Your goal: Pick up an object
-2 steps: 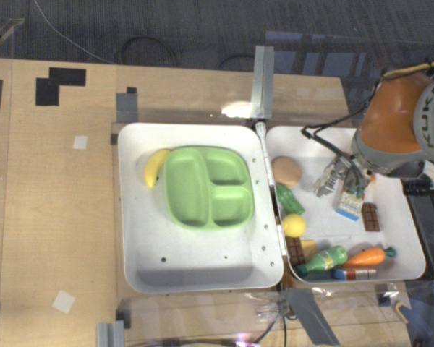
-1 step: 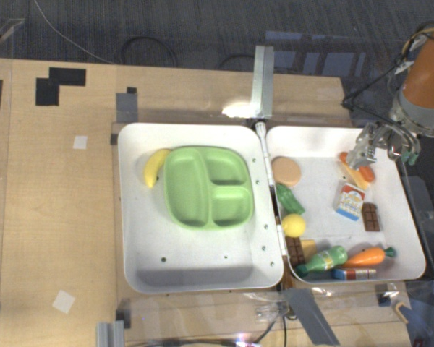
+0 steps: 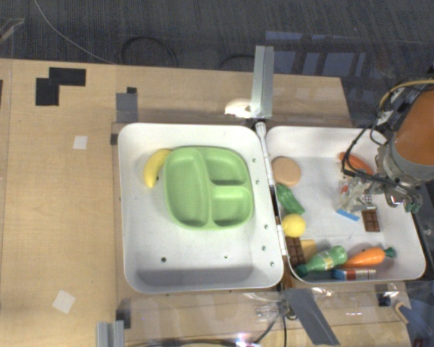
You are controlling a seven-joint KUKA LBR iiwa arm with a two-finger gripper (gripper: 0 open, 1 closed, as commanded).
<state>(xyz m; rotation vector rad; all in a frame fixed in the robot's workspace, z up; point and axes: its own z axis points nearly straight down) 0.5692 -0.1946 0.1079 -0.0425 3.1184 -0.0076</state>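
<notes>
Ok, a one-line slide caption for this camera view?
Claw low in the right bin among toy food; green tray and banana in the left bin.

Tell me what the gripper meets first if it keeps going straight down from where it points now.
Probably the small light blue piece lying on the right bin floor, right under the gripper. The brown chocolate bar sits just beside it. Height above them is unclear from this view.

bench point(image 3: 50, 215): light wood | left white bin point(image 3: 141, 251) and right white bin point(image 3: 318, 150) touching side by side | black patches point(image 3: 58, 84) near far-left edge | small pale squares point(image 3: 64, 301)
</notes>
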